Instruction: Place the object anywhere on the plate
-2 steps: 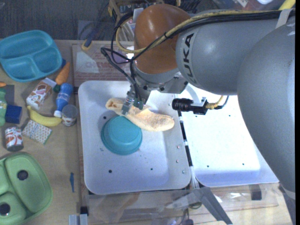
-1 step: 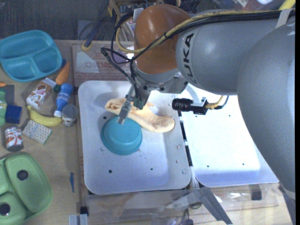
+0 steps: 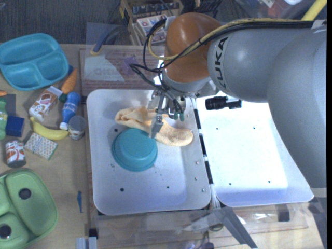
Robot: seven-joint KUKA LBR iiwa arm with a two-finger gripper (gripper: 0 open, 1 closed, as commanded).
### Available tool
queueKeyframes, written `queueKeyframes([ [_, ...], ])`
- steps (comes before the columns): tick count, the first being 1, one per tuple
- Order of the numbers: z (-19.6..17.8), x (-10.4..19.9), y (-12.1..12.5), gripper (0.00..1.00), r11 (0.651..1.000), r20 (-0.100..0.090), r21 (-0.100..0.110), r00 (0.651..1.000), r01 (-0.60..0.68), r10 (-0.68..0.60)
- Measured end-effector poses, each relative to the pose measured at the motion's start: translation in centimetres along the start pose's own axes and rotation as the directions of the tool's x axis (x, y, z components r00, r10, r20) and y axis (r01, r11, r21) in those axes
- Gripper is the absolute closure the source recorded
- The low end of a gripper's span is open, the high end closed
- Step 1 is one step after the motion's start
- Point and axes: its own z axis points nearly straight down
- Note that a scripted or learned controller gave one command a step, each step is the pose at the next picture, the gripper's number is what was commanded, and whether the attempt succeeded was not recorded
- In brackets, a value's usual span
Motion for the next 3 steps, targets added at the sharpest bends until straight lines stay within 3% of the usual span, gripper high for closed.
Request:
queueKeyframes([
  [1, -1.2, -0.2, -0.1, 1.0, 1.0, 0.006, -0.005, 1.0, -0.004, 0.004],
  [2, -0.6, 2.0, 5.0, 1.0, 0.997, 0.002, -0.001, 0.997, 0.075, -0.075],
  [3, 0.5, 1.8, 4.5, 1.0, 0.951, 0.028, -0.009, 0.951, 0.309, -0.308],
])
